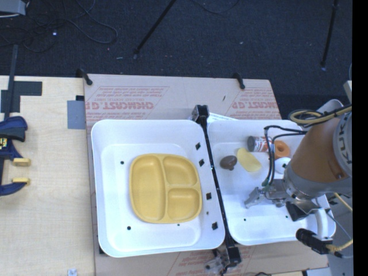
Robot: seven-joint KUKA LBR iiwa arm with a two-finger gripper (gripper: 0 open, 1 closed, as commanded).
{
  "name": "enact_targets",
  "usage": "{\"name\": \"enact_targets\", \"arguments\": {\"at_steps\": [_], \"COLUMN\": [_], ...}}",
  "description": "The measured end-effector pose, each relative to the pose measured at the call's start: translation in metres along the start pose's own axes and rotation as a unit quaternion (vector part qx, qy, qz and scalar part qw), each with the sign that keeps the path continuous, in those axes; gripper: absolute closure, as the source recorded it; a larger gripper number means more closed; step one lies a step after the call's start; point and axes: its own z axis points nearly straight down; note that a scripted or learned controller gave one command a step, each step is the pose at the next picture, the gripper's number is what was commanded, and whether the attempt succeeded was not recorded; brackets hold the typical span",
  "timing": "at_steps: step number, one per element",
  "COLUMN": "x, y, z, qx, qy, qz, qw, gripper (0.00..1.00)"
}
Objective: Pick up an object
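A yellow tray (pixel 165 187) is lying in the left bin (pixel 109 154) — small things are sitting near the tool (pixel 253 199), which is hanging low; I cannot tell its grip.

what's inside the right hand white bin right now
In the right white bin lie a small brown lump, a pale yellow block, a small capped bottle and an orange piece. The grey arm covers the bin's right part.
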Motion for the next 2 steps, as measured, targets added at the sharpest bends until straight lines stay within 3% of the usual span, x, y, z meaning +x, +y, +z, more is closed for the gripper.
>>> {"name": "enact_targets", "arguments": {"at_steps": [1,2], "x": [-0.003,-0.009], "y": [0.0,0.002], "z": [-0.01,-0.069], "qx": [0.001,-0.004], "qy": [0.0,-0.001], "qz": [0.003,0.001], "qw": [1.0,1.0], "gripper": [1.0,1.0]}}
